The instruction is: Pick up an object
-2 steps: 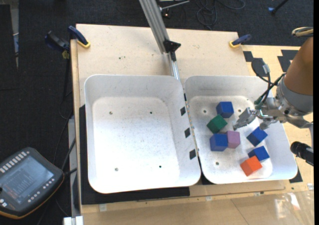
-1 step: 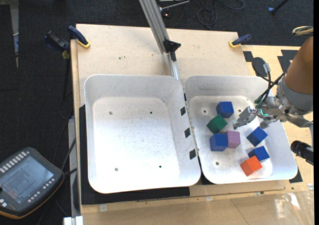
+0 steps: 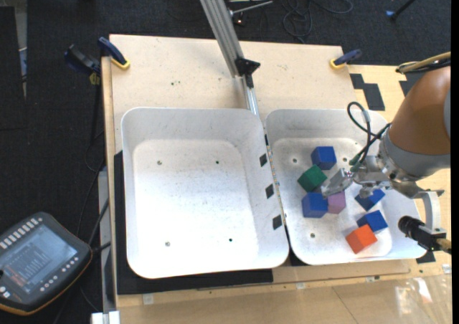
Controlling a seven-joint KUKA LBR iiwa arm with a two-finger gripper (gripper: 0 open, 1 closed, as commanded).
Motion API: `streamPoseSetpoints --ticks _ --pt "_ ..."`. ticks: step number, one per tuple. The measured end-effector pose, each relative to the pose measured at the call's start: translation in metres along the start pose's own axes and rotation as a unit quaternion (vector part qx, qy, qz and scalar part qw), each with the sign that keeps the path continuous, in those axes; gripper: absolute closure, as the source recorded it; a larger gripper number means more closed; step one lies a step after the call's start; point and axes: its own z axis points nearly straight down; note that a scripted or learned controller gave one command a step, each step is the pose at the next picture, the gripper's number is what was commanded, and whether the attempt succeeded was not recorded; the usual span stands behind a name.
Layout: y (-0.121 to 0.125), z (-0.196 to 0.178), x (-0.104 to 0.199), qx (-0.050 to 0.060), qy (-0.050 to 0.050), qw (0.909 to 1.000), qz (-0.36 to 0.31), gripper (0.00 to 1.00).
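Several small blocks lie in the right bin (image 3: 287, 129). A blue block (image 3: 323, 156) sits farthest back, with a green block (image 3: 311, 178) just in front of it. Closer to me are another blue block (image 3: 314, 205) and a purple block (image 3: 336, 203) side by side. To the right are two more blue blocks (image 3: 369, 199) (image 3: 376, 221) and an orange block (image 3: 361, 239). My gripper (image 3: 336, 184) reaches in from the right and hangs low between the green block and the purple block, partly covering the purple one.
The left bin (image 3: 136, 129) stands beside the right one, sharing a raised middle wall (image 3: 269, 172). A slanted metal pole (image 3: 222, 25) crosses the back of the bench. Yellow clamps (image 3: 118, 63) (image 3: 338, 62) mark the far corners. A teach pendant (image 3: 36, 261) lies off the bench at lower left.
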Motion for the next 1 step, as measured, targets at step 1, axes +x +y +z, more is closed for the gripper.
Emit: streamPoseSetpoints --ticks 1 --pt "0.0036 0.0542 0.0074 -0.007 0.002 1.0 0.0 0.0"
